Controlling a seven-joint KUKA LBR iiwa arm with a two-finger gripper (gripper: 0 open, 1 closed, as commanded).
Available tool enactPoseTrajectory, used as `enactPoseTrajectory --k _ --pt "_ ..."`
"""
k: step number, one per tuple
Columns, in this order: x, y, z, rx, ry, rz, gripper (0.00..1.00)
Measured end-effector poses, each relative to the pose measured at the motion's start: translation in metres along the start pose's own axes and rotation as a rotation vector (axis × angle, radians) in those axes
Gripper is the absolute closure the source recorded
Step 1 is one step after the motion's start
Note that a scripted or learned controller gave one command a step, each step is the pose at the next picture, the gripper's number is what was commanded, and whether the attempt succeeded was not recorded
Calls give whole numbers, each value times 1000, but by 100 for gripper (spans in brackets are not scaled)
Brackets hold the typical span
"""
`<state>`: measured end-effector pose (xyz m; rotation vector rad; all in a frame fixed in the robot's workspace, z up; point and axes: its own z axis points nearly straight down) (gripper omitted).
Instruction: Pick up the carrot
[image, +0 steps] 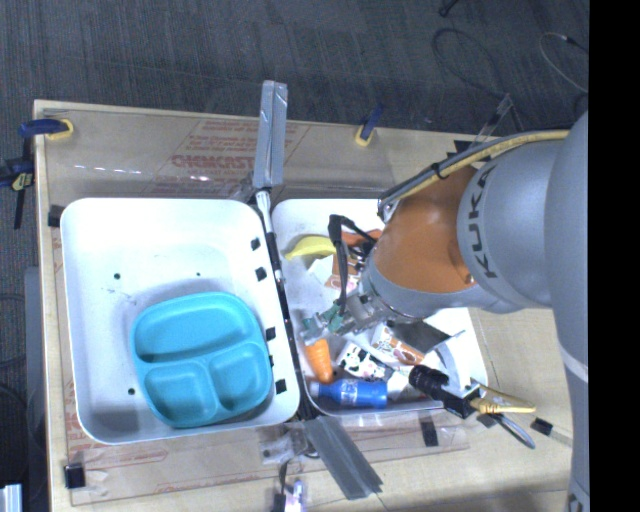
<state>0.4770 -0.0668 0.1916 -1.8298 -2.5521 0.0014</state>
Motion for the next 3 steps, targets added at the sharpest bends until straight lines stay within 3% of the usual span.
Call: enactPoseTrajectory --k 1,2,3 --pt "64 21 1 2 1 -45 100" --pt "-3 -2 0 0 -1 128 100" --pt "53 17 1 2 2 694 100"
